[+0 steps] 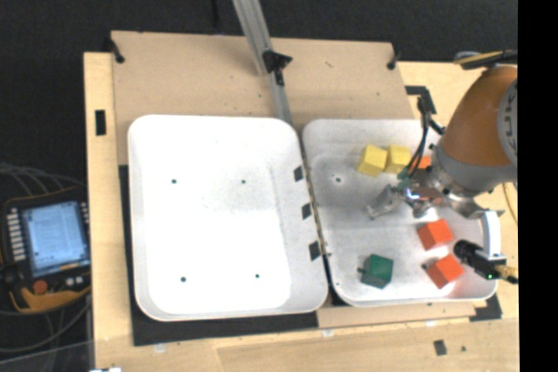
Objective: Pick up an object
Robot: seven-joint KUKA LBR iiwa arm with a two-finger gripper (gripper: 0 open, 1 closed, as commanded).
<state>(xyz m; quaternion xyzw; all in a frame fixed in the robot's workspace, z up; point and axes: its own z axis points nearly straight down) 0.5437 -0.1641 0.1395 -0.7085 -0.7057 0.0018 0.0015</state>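
Observation:
My gripper (pixel 382 206) hangs over the middle of the right bin (pixel 342 138), reaching in from the right below the orange-banded wrist (pixel 475 135). Nothing shows in it. Two yellow blocks (pixel 373 159) (pixel 400 157) lie just above it, near the bin's far side. A green block (pixel 377 270) sits below it near the front rim. Two orange blocks (pixel 433 233) (pixel 444 271) lie to its lower right. A small orange piece (pixel 424 161) is partly hidden by the arm.
The left bin (pixel 214 213) lies beside the right one, with clips along the shared edge (pixel 309 209). A slanted metal pole (pixel 248 4) rises behind the bins. A teach pendant (pixel 52 240) rests off the bench at far left.

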